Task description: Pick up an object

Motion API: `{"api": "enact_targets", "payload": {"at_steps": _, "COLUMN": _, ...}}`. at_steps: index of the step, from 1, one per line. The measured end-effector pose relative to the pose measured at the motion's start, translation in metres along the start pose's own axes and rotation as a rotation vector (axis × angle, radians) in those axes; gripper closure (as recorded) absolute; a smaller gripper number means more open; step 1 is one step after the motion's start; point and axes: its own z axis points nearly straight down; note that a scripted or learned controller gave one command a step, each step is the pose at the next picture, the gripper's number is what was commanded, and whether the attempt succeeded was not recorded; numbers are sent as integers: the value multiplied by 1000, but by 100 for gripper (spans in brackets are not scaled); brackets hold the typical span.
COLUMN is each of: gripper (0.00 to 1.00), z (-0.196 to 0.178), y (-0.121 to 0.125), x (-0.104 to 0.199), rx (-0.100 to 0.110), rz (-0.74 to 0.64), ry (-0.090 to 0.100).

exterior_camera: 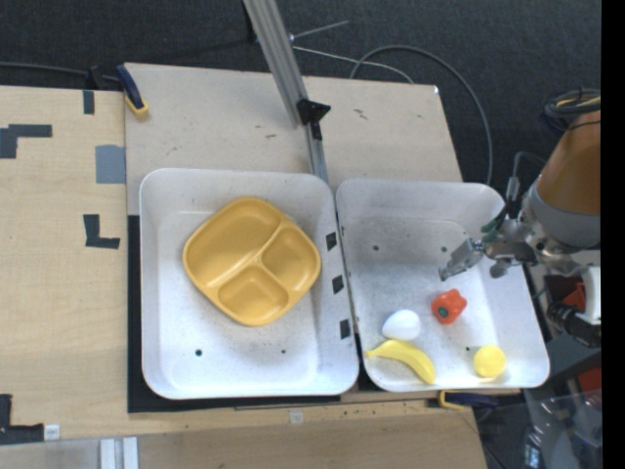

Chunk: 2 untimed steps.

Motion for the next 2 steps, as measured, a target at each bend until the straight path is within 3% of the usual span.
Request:
{"api": "enact_targets", "payload": {"at_steps": 1, "gripper": 0, "z": 0, "y": 0, "x": 0, "rx": 0, "rz": 1, "ry": 0}}
{"api": "enact_targets", "payload": {"at_steps": 2, "gripper": 0, "z": 63, "y": -1, "x": 6, "rx": 6, "rz": 1, "ry": 1}}
